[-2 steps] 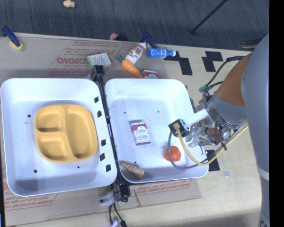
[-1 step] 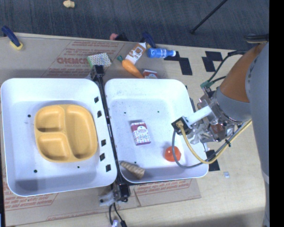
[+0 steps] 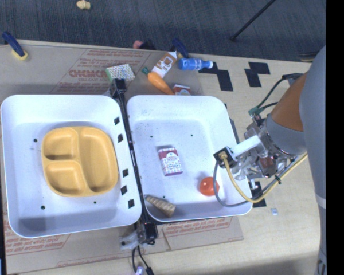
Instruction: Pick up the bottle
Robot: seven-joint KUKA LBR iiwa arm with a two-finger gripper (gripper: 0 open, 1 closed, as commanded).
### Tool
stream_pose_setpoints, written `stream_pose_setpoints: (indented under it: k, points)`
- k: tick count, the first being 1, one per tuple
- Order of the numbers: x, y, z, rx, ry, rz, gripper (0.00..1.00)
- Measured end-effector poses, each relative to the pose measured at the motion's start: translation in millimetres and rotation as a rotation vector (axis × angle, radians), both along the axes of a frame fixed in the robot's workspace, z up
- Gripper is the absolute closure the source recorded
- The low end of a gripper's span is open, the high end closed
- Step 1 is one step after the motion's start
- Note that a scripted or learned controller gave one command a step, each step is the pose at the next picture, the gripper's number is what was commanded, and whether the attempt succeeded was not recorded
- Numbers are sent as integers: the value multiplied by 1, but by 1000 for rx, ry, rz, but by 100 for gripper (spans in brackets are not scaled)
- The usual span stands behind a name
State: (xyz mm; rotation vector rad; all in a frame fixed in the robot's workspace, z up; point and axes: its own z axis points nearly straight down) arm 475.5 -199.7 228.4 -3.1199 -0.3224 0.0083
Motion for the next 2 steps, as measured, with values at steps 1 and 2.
stream_pose_setpoints:
  k: [1, 2]
  points:
    - [0, -11, -3, -1, -1, 0, 100]
    - [1, 3, 2, 0, -2, 4, 100]
